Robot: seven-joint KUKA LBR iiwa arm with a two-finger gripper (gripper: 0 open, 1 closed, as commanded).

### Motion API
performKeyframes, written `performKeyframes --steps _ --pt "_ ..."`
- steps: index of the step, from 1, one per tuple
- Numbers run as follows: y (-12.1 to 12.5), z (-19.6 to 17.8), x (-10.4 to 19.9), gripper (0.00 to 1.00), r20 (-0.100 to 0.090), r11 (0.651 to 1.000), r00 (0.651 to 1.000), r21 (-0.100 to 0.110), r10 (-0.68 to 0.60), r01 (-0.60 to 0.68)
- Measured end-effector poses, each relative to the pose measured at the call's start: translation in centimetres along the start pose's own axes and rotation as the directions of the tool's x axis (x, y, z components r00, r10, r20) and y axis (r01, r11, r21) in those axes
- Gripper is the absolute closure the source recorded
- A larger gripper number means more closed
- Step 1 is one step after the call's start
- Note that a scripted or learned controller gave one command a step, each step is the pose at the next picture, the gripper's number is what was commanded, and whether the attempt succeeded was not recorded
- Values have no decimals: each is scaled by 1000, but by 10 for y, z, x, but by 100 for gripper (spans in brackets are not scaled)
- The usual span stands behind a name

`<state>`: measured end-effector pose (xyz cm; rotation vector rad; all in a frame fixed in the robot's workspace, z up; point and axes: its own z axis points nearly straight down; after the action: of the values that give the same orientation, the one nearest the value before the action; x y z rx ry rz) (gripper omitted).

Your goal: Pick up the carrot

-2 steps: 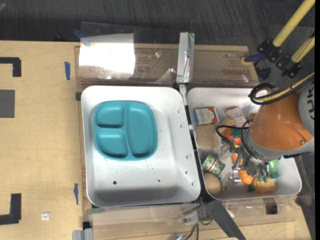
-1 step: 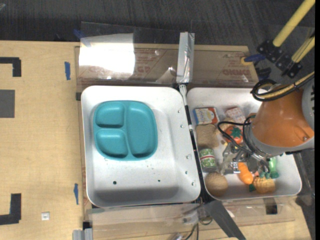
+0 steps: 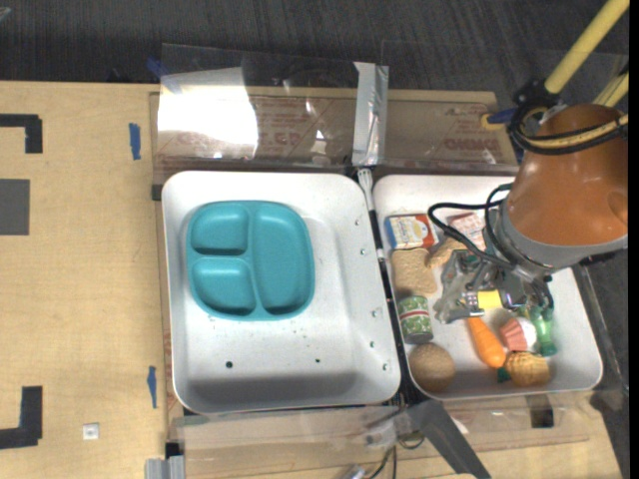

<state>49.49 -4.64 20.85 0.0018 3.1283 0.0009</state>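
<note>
Orange carrot [image 3: 486, 341], lying slantwise among clutter in the right bin [image 3: 584, 367].

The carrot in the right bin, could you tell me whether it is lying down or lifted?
Lying down. The carrot rests on the right bin's floor among other items, with the hand just above its upper end.

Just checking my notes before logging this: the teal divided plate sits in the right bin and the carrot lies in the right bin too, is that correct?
Not quite: the camera view shows the teal divided plate in the left bin. The carrot does lie in the right bin.
</note>
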Motion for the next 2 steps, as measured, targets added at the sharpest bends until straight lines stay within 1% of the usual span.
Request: performKeyframes --steps 1,2 --pt "-76 -1 14 100 -5 852 852 -2 -523 523" --pt "-75 -1 13 0 -5 851 851 -3 -524 524"
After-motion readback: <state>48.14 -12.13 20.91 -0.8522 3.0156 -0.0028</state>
